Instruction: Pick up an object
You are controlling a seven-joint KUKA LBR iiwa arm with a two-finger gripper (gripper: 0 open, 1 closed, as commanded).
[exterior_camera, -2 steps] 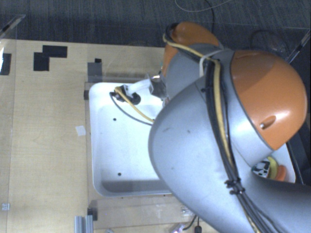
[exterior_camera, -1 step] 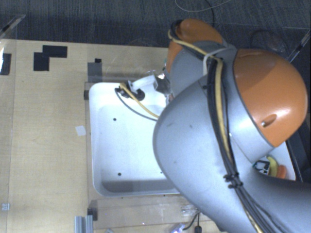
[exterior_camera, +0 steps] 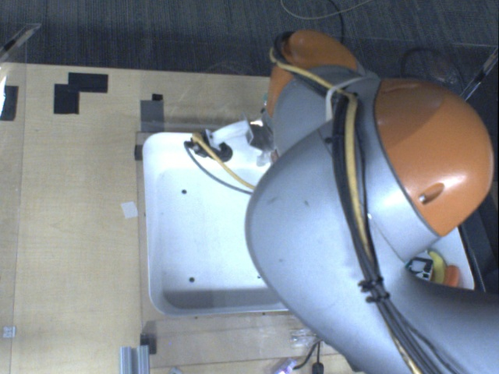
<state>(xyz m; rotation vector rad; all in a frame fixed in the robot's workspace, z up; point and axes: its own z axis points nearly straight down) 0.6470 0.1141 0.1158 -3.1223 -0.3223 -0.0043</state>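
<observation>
My grey arm with its orange bands spans the right half of the camera view and hides most of the right bin. The gripper (exterior_camera: 261, 140) hangs over the far right corner of the left white bin (exterior_camera: 168, 232), low near the bin wall. In a sliver of the right bin at the lower right lie a yellow object (exterior_camera: 437, 264), an orange object (exterior_camera: 453, 277) beside it, and a small black-and-white item (exterior_camera: 419, 267). These lie well away from the gripper, below the arm's elbow.
The wooden bench (exterior_camera: 70, 224) stretches to the left of the bins, with black marker shapes (exterior_camera: 78, 90) near its far edge. A grey bracket (exterior_camera: 152, 114) stands at the left bin's far corner. Dark carpet with a thin cable (exterior_camera: 327, 6) lies beyond the bench.
</observation>
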